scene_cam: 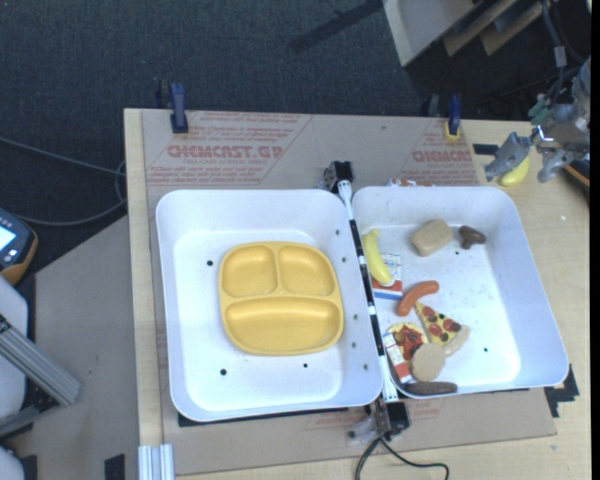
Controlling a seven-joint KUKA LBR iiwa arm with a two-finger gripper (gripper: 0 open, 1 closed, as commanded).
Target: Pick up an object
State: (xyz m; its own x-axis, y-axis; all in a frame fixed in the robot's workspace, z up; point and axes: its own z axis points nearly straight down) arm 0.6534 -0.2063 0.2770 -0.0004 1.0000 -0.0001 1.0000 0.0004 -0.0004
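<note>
My gripper (527,161) hangs at the upper right, above the bench just outside the right bin's (525,281) far corner. A small yellow piece (514,172) sits between its grey fingers, lifted off the bin. Inside the right bin lie a yellow banana (378,258), a tan bread-like lump (430,236), a small brown piece (471,236), a red sausage (417,296), a pizza slice (441,325), a red fries box (405,339), a tan round disc (429,361) and a dark brown stick (431,386).
The left bin (187,281) holds a yellow divided plate (280,298). Blue clamps (175,103) (453,114) pin the board at the back. A black hinge strip (361,281) runs between the bins. Cardboard boxes (469,23) stand beyond the bench.
</note>
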